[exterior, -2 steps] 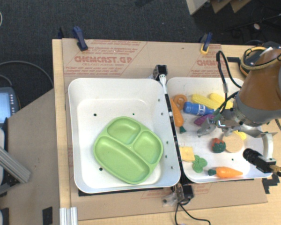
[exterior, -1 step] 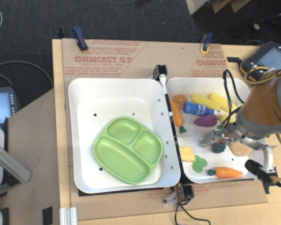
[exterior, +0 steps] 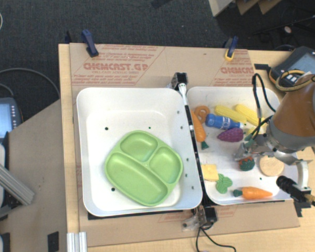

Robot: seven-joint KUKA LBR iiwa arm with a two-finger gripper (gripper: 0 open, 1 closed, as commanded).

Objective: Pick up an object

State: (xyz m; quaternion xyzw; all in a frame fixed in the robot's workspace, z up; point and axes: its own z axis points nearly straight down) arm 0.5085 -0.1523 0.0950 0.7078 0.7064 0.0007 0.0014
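Pincer (exterior: 245, 156) low in right bin (exterior: 212, 96), directly over small dark green toy (exterior: 246, 165); whether toy is gripped, cannot tell. Tan disc (exterior: 271, 166) just right of pincer. Purple grapes (exterior: 230, 135) up-left, blue bottle (exterior: 222, 122) and yellow corn (exterior: 241, 113) beyond. Carrot (exterior: 255, 193) below pincer, broccoli (exterior: 223, 182) and cheese wedge (exterior: 210, 172) down-left. Green divided plate (exterior: 143, 167) in left bin (exterior: 89, 140), well left. Both bins on table (exterior: 68, 114).

Cardboard-topped bench (exterior: 121, 67), 2 white bins: left bin (exterior: 89, 140), right bin (exterior: 220, 96)
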